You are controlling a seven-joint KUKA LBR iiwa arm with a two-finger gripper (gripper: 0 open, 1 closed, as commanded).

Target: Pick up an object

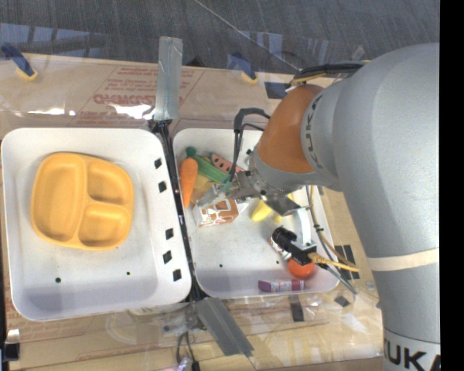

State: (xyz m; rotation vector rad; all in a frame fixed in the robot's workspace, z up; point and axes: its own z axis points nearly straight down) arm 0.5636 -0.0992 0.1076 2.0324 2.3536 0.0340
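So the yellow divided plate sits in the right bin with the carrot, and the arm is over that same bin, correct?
Not quite. The camera view shows the yellow divided plate alone in the left bin, not the right one. The carrot does lie in the right bin, near its left wall, and the arm is over that same bin.

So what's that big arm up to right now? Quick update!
Arm low over right bin; gripper hidden beneath the wrist. Carrot and small carton lying loose. Yellow tray in left bin.
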